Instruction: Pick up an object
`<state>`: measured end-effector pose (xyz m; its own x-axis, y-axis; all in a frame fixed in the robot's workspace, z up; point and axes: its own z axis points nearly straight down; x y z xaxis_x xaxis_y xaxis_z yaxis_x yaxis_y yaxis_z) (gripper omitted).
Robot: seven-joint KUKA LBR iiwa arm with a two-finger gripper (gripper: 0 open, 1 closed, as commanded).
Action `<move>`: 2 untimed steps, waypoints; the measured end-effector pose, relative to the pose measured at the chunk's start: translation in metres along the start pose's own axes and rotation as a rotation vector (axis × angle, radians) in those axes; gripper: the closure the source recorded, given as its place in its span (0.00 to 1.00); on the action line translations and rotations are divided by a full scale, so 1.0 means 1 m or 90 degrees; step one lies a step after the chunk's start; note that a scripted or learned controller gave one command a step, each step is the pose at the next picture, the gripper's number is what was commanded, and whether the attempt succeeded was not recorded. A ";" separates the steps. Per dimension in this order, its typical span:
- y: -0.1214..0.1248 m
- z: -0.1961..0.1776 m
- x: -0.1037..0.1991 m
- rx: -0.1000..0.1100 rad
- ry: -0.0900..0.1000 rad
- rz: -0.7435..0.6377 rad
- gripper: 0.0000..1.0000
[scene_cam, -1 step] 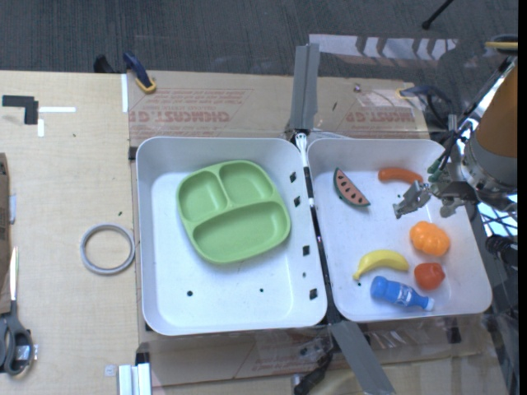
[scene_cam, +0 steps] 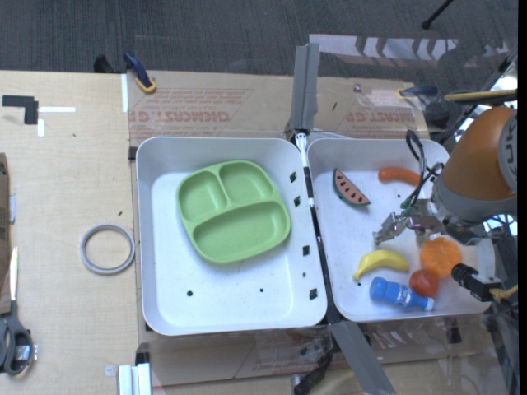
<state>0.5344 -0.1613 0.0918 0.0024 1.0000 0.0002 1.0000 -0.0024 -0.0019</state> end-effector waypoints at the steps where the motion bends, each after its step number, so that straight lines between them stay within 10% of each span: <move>1: 0.055 0.000 0.042 -0.001 -0.001 -0.002 0.00; 2: 0.124 0.000 0.044 0.000 -0.001 -0.003 0.00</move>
<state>0.6586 -0.1171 0.0917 -0.0028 1.0000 -0.0014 1.0000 0.0028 -0.0014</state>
